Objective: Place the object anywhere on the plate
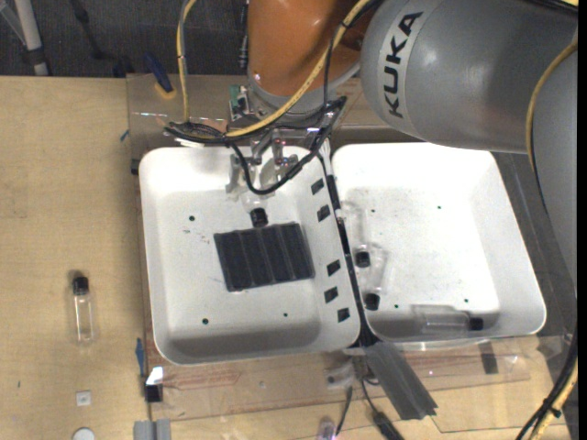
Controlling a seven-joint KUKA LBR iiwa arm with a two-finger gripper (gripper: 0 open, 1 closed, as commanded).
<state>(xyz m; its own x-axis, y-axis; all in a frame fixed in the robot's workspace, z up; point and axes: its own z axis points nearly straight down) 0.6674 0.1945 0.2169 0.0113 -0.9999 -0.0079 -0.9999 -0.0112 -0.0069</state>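
Observation:
A black ribbed plate (264,255) lies flat in the middle of the left bin (174,246). My gripper (261,180) hangs over the far part of that bin, just beyond the plate's far edge. Right under it is a small black cap (259,216), seemingly the end of a clear vial. Whether the vial is held or rests on the bin floor cannot be made out. The cap sits just off the plate's far edge, not on it.
Three clear vials with black caps lie in the right bin (459,200): two near its left wall (362,258) (371,299) and one along the front (449,319). Another vial (83,305) lies on the wooden bench to the left. The arm's bulk overhangs the bins' far side.

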